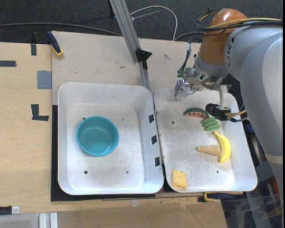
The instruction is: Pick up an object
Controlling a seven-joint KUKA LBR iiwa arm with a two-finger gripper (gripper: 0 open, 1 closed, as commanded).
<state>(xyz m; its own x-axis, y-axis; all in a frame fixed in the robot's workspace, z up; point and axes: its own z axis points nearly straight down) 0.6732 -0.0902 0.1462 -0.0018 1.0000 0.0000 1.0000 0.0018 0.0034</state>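
Gripper hangs over the right bin's far left corner; how wide it's open, I can't tell. Watermelon slice lies near it, just toward the camera and rightward, with the green piece and banana beyond.

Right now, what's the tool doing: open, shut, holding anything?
Tool: at the far edge of the right bin, short of the watermelon slice; nothing visible in it, and whether it is open or shut cannot be told.
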